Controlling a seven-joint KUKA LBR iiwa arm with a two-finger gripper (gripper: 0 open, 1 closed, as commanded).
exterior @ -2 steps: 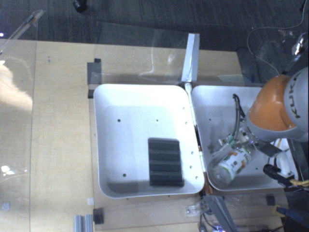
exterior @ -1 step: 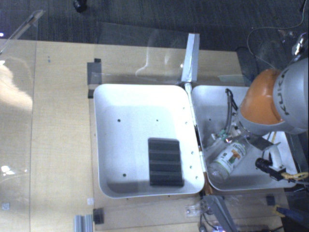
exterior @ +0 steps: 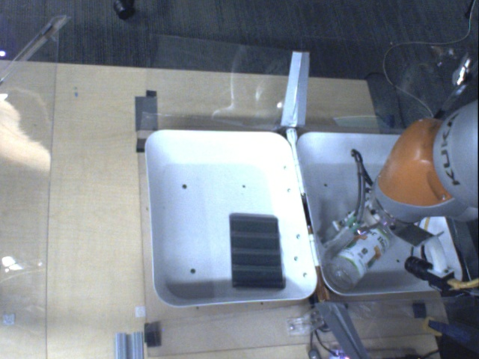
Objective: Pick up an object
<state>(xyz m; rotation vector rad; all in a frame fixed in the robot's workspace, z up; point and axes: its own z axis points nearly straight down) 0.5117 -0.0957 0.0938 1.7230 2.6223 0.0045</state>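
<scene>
A black ribbed block (exterior: 257, 250), a flat rectangular pad with grooves running across it, lies on the floor of the left bin (exterior: 172, 200). It sits toward the near right part of that bin, its long side running near to far, its near end close to the bin's front wall and its right edge a little apart from the right wall. Nothing touches it.

The right bin (exterior: 329, 170) stands just beside the left one, their rims meeting along a shared line. In its near part the end effector (exterior: 358, 251) reaches low over the bin floor. It shows as a whitish cylindrical body with small coloured markings and thin cables trailing from it. Whether it is open or closed cannot be told, and no object can be seen in its grip. Above and to the right of it is the orange band (exterior: 412, 170) of the arm, with the grey arm (exterior: 460, 144) entering from the right.

Both bins rest on a light wooden desk (exterior: 90, 223). A clear upright panel (exterior: 296, 92) with a grey edge stands at the far side, where the two bins meet. A dark carpeted floor (exterior: 224, 6) lies beyond the desk.
</scene>
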